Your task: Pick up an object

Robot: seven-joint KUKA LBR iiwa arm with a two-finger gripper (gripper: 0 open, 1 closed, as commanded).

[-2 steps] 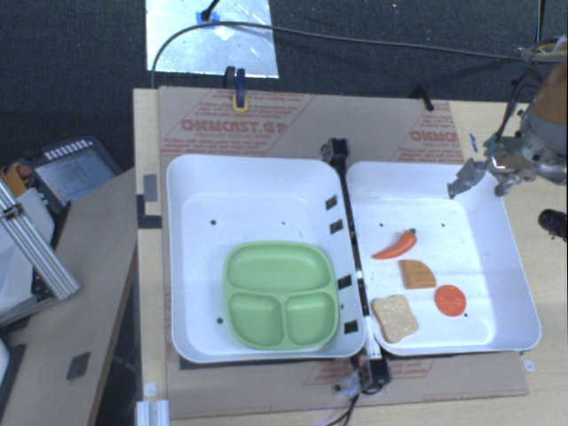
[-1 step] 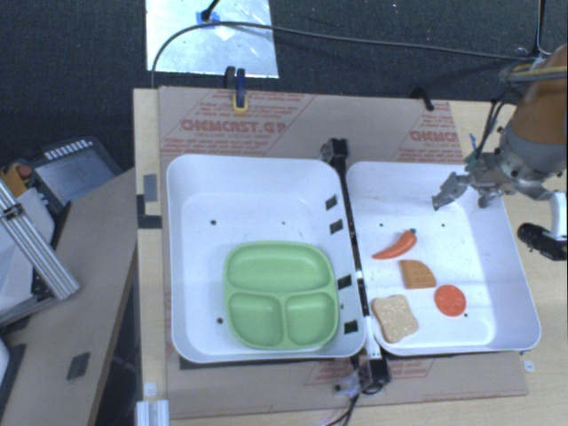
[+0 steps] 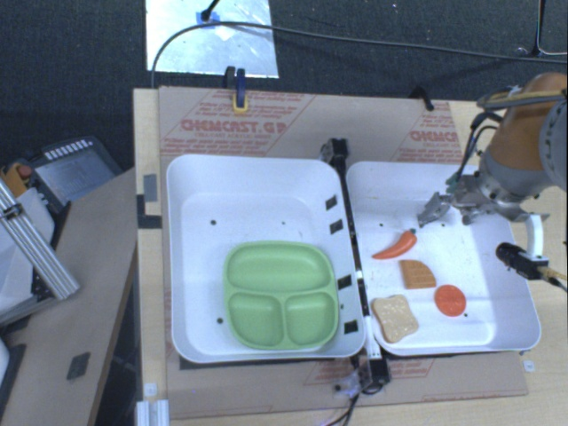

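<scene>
Reading "CHEMCAST GP" on protective sheet [image 3: 235,124] behind bins.

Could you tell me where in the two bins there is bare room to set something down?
Left bin: bare floor behind the green divided plate, toward the far wall. Right bin: a bare far-left corner, beyond the gripper. Crowded: its near half, where the red pepper, cracker, bread slice and tomato slice cluster.
</scene>
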